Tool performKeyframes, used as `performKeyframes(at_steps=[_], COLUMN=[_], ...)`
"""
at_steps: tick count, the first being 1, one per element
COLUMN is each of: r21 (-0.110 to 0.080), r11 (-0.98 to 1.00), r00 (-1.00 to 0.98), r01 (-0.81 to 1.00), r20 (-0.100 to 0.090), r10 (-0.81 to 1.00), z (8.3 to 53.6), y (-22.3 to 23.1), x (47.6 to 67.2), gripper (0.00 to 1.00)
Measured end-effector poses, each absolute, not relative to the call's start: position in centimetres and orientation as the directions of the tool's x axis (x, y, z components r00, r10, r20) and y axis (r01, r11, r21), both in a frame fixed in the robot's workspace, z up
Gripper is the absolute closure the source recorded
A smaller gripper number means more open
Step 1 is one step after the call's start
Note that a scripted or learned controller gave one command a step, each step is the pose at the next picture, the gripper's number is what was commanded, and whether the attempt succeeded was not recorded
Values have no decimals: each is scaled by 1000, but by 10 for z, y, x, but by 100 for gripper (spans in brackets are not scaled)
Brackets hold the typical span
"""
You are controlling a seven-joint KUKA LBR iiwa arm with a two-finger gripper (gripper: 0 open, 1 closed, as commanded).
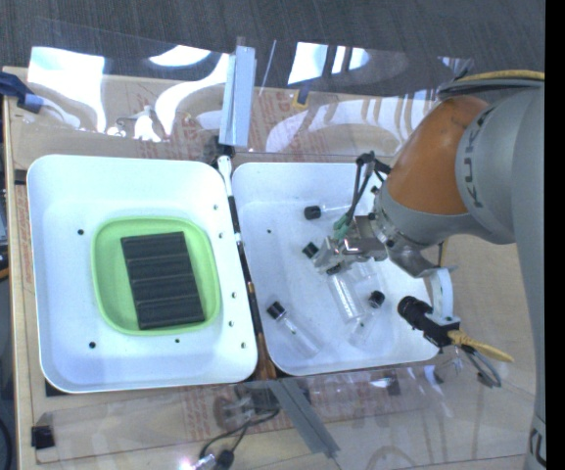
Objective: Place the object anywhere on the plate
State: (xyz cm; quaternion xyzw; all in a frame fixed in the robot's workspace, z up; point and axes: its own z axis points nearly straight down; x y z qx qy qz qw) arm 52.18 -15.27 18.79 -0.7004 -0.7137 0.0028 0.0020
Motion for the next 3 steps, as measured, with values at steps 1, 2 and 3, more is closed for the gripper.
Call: performKeyframes(at_steps=[1,2,3], r21=[-10,-6,-6], r11=[186,370,370], r00=[-186,-370,-370], r01=[983,929,929], r20=[3,1,1], r10=[983,929,929], z=[188,188,188], y=[-77,-16,-16], x=[476,493,493], gripper=[100,100,0])
